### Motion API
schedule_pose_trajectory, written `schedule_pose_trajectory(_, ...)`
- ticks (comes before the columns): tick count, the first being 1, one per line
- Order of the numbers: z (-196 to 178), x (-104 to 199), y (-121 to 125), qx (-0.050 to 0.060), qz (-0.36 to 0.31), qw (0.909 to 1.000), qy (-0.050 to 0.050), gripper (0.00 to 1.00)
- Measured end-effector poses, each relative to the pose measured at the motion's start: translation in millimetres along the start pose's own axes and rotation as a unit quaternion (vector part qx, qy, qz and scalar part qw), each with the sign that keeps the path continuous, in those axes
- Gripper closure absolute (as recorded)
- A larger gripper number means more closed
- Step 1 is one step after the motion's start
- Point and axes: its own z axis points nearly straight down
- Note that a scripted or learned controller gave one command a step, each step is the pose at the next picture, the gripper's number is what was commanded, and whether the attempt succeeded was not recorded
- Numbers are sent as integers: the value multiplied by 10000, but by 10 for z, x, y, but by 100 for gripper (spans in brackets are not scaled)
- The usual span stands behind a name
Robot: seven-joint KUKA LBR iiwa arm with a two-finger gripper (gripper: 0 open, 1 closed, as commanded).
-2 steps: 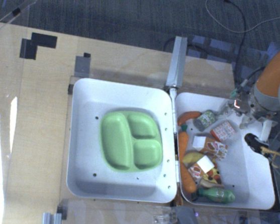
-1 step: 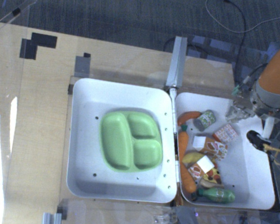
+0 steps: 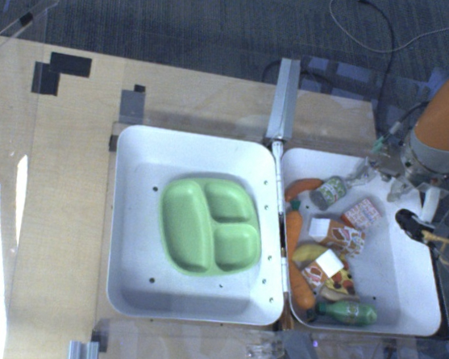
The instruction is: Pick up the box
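Over a pale wooden bench (image 3: 57, 219) edged by dark carpet, my gripper (image 3: 388, 172) hangs at the right bin's (image 3: 414, 287) far rim; I can't tell its state. The box (image 3: 362, 213), flat patterned cardboard, lies among clutter there. Left bin (image 3: 126, 284): a glossy green divided tray (image 3: 211, 226).

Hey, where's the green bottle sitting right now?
The green bottle lies on its side at the near edge of the right bin, just below the banana and beside the carrot's lower end.
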Motion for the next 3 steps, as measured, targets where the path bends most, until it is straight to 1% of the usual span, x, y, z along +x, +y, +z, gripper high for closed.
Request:
schedule_pose_trajectory(1,143,-15,-133,43,-235,9997,6,0)
schedule_pose_trajectory(2,7,1,-106,3,-241,9997,13,100)
schedule_pose_trajectory(3,-89,677,-149,40,-1039,9946,16,100)
